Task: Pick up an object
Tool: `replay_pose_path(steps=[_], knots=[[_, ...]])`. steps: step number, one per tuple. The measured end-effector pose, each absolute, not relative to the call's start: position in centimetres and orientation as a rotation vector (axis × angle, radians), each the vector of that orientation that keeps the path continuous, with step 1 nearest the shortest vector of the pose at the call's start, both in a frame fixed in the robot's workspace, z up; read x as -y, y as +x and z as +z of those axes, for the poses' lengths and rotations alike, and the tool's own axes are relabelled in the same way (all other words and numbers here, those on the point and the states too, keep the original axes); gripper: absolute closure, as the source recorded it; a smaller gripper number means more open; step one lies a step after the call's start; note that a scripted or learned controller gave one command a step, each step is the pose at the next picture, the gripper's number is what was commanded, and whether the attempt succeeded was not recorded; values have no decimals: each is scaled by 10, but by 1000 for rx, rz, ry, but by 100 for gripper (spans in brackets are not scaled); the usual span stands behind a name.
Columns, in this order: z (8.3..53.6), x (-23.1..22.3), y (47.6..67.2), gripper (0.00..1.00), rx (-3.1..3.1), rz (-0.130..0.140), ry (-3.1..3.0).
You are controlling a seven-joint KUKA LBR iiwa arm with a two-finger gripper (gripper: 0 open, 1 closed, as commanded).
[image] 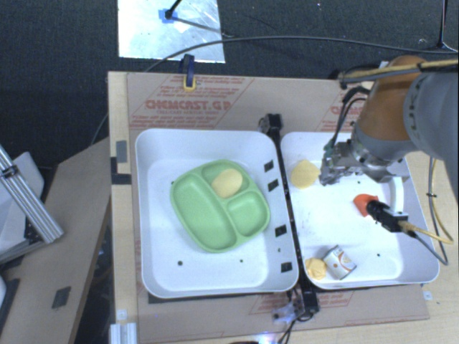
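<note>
Well left of the claw and beyond it, we see a brown printed cardboard sheet lying on the bench, with a blue and yellow clamp on its far edge. Farther off still, a silvery sheet lies on dark carpet. Black clips run just left of the claw, and an aluminium rail sits far to its left.

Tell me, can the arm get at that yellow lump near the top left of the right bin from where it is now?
Probably yes. The yellow lump lies alone on the right bin floor, close to the divider, and the tool hangs just to its right with nothing between them.
</note>
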State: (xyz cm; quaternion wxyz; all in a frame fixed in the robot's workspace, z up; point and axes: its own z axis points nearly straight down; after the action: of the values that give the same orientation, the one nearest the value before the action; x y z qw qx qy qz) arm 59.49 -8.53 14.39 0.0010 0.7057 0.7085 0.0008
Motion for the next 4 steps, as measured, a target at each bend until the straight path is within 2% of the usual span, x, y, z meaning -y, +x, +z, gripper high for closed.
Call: replay_pose_path(steps=[2, 4], knots=[[237, 87, 598, 100, -2224, 5, 2214], [247, -12, 614, 100, -2229, 4, 2212]])
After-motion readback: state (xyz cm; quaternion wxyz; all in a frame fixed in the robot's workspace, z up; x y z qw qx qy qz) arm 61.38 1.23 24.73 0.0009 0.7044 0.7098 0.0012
